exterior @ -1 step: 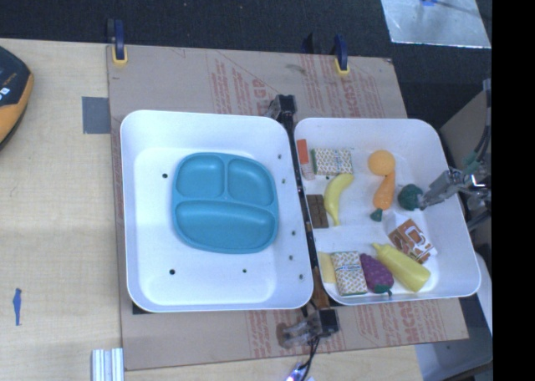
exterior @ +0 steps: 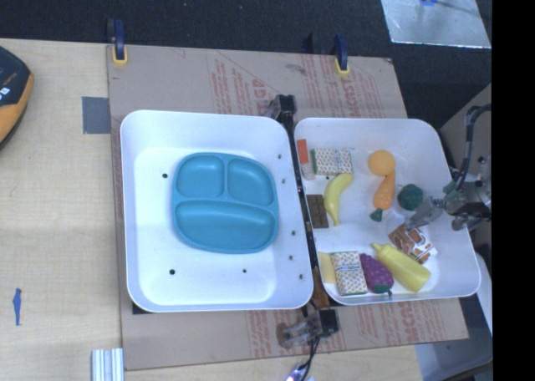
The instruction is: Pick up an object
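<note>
Tray (exterior: 224,202) in left bin (exterior: 142,279)

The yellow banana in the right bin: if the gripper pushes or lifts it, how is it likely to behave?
The curved yellow banana looks like smooth toy plastic, so probably stiff and light, perhaps slippery. Its curve suggests it may pivot rather than slide straight when pushed. It lies close to a small printed packet, which it could nudge.

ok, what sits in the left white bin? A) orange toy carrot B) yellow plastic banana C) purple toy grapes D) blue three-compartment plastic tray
D: the blue three-compartment plastic tray lies alone in the left white bin; the toy food items are all in the right white bin.
</note>
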Available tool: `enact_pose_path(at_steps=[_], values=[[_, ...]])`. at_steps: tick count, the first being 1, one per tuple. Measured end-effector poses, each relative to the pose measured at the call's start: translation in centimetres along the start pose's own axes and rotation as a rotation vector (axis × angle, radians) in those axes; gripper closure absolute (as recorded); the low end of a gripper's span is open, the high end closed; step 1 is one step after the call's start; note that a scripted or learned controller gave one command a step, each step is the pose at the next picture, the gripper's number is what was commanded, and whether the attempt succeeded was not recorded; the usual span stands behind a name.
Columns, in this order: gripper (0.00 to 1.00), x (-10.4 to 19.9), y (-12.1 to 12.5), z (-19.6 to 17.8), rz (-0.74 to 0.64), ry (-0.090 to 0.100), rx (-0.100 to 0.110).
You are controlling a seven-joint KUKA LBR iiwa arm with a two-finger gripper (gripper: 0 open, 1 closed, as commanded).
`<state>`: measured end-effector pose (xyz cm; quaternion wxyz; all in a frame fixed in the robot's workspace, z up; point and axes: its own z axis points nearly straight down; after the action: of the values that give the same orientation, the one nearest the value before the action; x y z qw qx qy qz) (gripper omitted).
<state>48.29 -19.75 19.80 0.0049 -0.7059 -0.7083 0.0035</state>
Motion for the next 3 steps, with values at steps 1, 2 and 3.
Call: enact_pose_path(at_steps=[1, 2, 3], values=[[0.0, 2.2, 0.8, 8.6, 0.0, -0.011, -0.027], [1.0, 2.3, 1.0, 7.6, -0.006, -0.009, -0.028], [0.0, 2.4, 1.0, 7.6, -0.006, -0.008, -0.028]])
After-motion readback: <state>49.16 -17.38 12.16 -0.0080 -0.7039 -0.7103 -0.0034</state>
